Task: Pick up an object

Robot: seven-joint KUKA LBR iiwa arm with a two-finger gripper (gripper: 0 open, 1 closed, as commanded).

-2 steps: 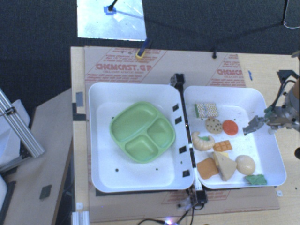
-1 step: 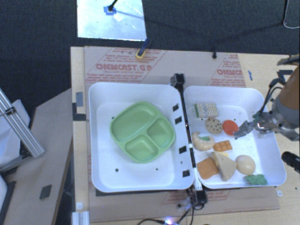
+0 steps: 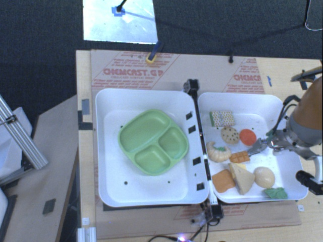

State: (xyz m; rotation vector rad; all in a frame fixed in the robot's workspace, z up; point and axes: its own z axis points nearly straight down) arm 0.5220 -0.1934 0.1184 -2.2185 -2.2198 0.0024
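The right bin (image 3: 272,105) holds several toy foods: a checkered wafer (image 3: 222,118), a chocolate-chip cookie (image 3: 230,134), a red tomato (image 3: 247,136), a pale shrimp-like piece (image 3: 218,152), a small orange block (image 3: 239,158), an orange wedge (image 3: 223,180), a cheese wedge (image 3: 242,177), a beige ball (image 3: 264,176) and a green leafy piece (image 3: 275,192). My gripper (image 3: 256,147) reaches in from the right, low in the bin. Its tip lies just below the tomato and just right of the small orange block. I see nothing held in it.
The left bin (image 3: 111,110) carries a green divided plate (image 3: 153,141). A black divider with clips (image 3: 198,135) runs between the bins. The arm's body (image 3: 305,120) hangs over the right bin's right rim. A shiny metal sheet (image 3: 120,14) lies beyond the bench.
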